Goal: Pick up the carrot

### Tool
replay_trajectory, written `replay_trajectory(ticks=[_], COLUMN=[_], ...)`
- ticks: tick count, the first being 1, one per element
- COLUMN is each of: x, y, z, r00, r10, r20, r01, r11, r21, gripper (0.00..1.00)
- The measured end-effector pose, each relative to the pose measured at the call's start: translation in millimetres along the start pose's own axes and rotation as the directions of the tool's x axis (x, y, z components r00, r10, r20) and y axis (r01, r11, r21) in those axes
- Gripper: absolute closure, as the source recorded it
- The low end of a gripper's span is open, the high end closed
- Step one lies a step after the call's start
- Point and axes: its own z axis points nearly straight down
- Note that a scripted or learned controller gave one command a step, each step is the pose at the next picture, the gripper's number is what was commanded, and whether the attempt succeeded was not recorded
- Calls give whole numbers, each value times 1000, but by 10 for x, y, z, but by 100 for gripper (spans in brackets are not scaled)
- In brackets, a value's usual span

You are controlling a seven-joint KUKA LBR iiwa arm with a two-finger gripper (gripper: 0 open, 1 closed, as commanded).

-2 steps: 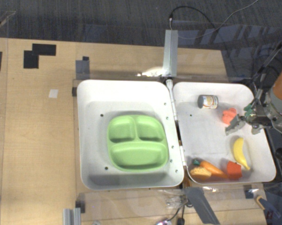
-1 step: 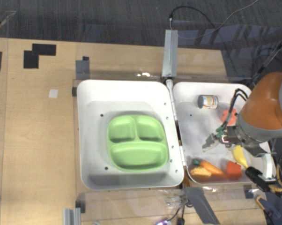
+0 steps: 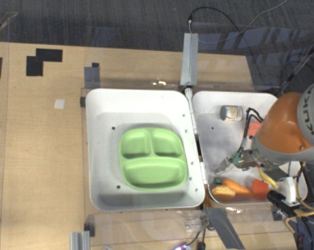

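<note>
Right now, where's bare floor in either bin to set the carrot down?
Left bin: white floor rings the green tray, widest along its left wall and top edge. Right bin: bare patch between the centre divider and the small can. Crowded: its bottom edge, where the carrot lies among other food, with the end effector just above.

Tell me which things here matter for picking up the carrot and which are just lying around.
Part of the job:
carrot, lying at the near edge of the right bin
gripper, just above the carrot

Just lying about:
green tray in the left bin
small can at the right bin's far end
red piece beside the carrot
</note>
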Motion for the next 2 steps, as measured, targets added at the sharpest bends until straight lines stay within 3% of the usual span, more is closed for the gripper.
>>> replay_trajectory(ticks=[1, 2], x=[-27, -85], y=[21, -34], z=[-4, -300], r00=[994, 986], r10=[-105, -164], r20=[2, -3], r01=[105, 164], r11=[994, 986], r21=[-7, 7], gripper=[0, 0])
